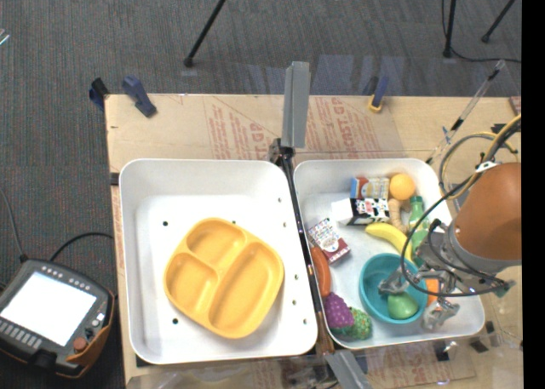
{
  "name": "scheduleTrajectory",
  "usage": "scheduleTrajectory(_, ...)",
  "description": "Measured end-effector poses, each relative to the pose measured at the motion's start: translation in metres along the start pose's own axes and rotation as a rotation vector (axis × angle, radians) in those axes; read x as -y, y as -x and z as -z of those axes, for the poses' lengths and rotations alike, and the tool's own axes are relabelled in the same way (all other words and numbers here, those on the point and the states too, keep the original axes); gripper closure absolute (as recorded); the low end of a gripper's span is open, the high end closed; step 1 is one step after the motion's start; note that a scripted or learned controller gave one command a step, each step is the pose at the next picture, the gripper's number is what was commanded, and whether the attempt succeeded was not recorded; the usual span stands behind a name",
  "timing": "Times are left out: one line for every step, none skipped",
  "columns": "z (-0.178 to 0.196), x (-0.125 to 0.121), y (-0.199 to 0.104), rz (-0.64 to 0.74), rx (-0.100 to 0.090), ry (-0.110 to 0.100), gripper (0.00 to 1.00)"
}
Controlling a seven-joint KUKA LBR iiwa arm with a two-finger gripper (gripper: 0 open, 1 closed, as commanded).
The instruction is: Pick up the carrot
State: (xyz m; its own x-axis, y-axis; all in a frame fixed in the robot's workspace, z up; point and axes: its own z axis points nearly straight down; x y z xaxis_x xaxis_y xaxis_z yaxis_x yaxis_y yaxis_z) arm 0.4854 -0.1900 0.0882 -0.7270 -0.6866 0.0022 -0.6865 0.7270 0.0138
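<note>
A long orange-red piece that I take for the carrot (320, 269) lies against the left wall of the right bin (328, 179), just below a small red-and-white box (329, 238). My gripper (416, 300) hangs over the right side of a teal bowl (375, 292) at the bin's front right, well to the right of the carrot. Its fingers (393, 283) stand apart, open, with a green fruit (400, 305) lying in the bowl beneath them. A small orange spot (432, 285) shows by the gripper; I cannot tell what it is.
The right bin also holds a banana (385, 233), an orange (401, 185), small cartons (370, 208), purple grapes (338, 309) and a green piece (361, 323). A yellow divided plate (224, 277) lies in the left bin (145, 200). A grey post (295, 111) stands behind the bins.
</note>
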Motion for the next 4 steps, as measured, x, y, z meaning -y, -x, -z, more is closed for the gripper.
scheduleTrajectory(0.014,0.001,0.006,0.008,0.007,-0.008,1.0)
scheduleTrajectory(0.134,0.02,-0.011,0.058,0.007,-0.019,1.0)
scheduleTrajectory(0.286,0.025,-0.001,0.214,0.007,-0.017,1.0)
scheduleTrajectory(0.201,0.006,-0.021,0.456,0.003,-0.003,1.0)
